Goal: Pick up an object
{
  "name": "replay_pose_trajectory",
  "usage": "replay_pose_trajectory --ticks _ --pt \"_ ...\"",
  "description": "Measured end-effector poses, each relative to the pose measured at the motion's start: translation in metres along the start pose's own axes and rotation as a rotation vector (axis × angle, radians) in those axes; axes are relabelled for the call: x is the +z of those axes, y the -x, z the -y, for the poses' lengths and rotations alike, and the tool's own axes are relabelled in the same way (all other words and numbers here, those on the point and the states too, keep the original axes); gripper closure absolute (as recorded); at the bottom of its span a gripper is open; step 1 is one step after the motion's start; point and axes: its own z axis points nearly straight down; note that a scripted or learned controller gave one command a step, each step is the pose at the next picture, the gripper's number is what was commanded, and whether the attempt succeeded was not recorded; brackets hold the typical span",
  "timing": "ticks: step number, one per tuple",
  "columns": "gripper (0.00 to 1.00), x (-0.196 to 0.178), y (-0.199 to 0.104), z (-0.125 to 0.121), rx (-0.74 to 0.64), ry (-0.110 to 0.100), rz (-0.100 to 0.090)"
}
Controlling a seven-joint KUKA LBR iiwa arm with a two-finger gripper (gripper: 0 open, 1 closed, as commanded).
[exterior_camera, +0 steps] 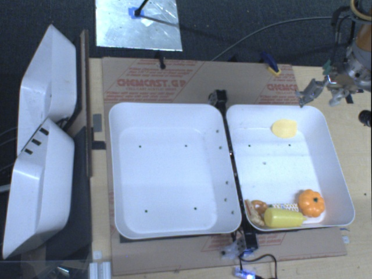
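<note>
The right bin [334, 156] holds a flat pale yellow disc [284, 128] near its far edge. At its near edge lie an orange toy pumpkin [311, 203], a yellow cylinder [283, 217] and a brown pretzel-shaped piece [256, 207]. My gripper [319, 97] hovers above the bin's far right corner, up and to the right of the yellow disc. Its fingers stand open with nothing between them.
The left bin [122, 173] sits next to the right one, joined by a black divider [231, 156]. White covers [40, 156] lie at the far left, and a shiny metal plate [138, 16] sits behind the bins. A cable [256, 34] runs across the back.
</note>
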Motion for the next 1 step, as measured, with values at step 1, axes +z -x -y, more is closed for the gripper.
replay_pose_trajectory --ticks 1 --pt "0.0 0.1618 0.0083 -0.0014 0.001 -0.012 -0.003"
